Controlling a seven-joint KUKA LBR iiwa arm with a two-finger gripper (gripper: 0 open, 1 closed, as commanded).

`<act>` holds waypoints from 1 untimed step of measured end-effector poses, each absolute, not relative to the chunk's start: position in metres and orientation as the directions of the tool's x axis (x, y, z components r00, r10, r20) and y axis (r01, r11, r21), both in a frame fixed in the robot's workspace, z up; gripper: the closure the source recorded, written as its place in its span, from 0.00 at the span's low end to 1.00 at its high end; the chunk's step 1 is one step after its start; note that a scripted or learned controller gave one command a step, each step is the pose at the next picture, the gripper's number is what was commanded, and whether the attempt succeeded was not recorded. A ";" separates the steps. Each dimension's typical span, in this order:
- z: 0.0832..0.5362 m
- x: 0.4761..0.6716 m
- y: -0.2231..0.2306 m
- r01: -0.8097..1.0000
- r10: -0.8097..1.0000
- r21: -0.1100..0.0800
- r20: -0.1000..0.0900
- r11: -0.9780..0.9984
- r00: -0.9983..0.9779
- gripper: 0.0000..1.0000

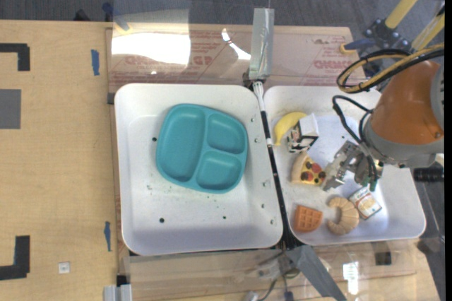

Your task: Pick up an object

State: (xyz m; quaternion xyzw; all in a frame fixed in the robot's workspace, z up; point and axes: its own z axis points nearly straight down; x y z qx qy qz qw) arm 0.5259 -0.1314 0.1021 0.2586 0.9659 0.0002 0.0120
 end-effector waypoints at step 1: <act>0.176 0.605 -0.104 0.885 0.885 0.005 -0.004 0.466 -0.466 1.00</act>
